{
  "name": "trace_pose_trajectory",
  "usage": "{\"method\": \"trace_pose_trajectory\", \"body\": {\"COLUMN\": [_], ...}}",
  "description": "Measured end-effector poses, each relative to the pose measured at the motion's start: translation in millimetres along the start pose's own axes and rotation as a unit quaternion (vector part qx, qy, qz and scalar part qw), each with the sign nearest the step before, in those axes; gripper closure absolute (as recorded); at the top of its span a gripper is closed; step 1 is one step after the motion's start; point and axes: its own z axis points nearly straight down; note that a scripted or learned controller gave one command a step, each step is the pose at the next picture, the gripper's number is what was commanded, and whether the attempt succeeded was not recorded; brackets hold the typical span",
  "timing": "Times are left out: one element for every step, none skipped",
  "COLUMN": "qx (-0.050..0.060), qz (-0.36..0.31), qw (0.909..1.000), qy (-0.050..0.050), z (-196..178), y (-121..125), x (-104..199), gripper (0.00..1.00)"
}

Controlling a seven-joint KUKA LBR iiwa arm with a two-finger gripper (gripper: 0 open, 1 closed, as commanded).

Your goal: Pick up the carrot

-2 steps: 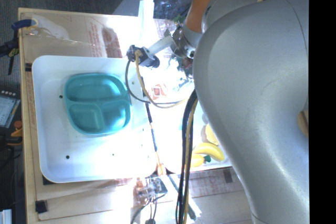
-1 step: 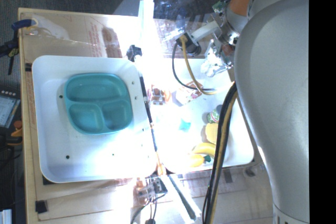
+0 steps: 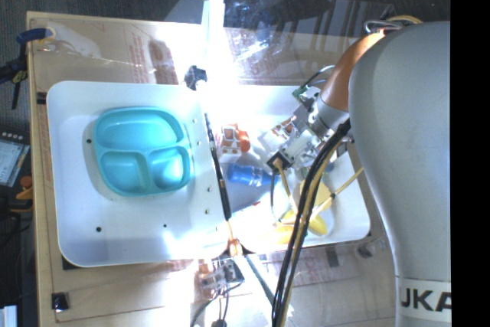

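While my grey arm (image 3: 406, 134) is reaching in from the right, it is covering much of the right bin (image 3: 348, 230). Beside it, the left bin (image 3: 69, 165) is holding a turquoise divided tray (image 3: 142, 151). My gripper (image 3: 279, 157) is hanging low over the right bin's middle; whether it is clenched or released, I cannot tell. A blue can (image 3: 246, 176) is lying just left of it. Above that, the small orange carrot (image 3: 242, 140) is sitting near the divider, apart from my gripper.
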Motion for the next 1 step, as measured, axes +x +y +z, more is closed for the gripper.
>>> {"method": "trace_pose_trajectory", "body": {"qx": [-0.001], "qz": [0.112], "qw": [0.9937], "qy": [0.002], "z": [6.5], "y": [-0.7], "x": [55.6], "gripper": [1.00]}}
